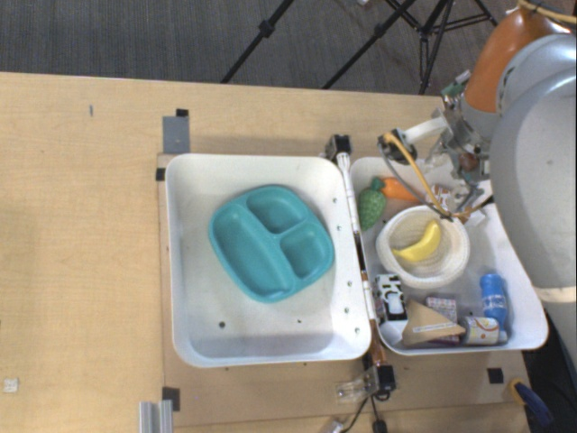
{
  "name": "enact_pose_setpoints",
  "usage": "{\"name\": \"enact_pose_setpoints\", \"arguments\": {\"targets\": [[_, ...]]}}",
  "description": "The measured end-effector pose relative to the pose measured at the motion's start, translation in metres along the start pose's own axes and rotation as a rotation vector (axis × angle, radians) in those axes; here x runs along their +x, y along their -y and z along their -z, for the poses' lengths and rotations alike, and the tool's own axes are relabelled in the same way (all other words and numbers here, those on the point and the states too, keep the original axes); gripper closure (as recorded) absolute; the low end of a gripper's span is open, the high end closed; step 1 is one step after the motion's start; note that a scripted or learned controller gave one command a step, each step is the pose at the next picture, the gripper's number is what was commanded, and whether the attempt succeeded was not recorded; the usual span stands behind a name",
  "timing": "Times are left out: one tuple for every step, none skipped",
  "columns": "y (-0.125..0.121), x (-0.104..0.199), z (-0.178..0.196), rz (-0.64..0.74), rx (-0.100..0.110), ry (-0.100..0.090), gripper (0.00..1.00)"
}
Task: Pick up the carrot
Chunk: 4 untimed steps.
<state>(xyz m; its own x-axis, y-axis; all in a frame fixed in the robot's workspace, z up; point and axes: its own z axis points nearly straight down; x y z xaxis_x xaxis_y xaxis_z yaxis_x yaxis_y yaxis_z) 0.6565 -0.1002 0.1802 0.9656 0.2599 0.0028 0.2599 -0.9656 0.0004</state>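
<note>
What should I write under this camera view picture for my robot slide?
Robot arm reaches over the right bin, where a carrot lies beside a bowl holding a banana; a teal plate sits in the left bin.

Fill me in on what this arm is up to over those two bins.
The grey arm reaches in over the right bin, its gripper hanging near the far end, close to the carrot. The carrot lies in the bin beside a green item and a white bowl holding a banana; it is not picked up yet. The left bin holds a teal divided plate.
</note>
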Motion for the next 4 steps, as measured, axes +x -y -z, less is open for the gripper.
{"name": "enact_pose_setpoints", "arguments": {"targets": [[-0.043,-0.005,0.021,0.020,-0.001,-0.001,0.00],[0.039,0.018,0.006,-0.013,0.001,-0.002,0.00],[-0.014,-0.018,-0.021,0.180,0.001,0.001,0.00],[0.028,0.012,0.005,0.360,-0.001,0.000,0.00]]}}
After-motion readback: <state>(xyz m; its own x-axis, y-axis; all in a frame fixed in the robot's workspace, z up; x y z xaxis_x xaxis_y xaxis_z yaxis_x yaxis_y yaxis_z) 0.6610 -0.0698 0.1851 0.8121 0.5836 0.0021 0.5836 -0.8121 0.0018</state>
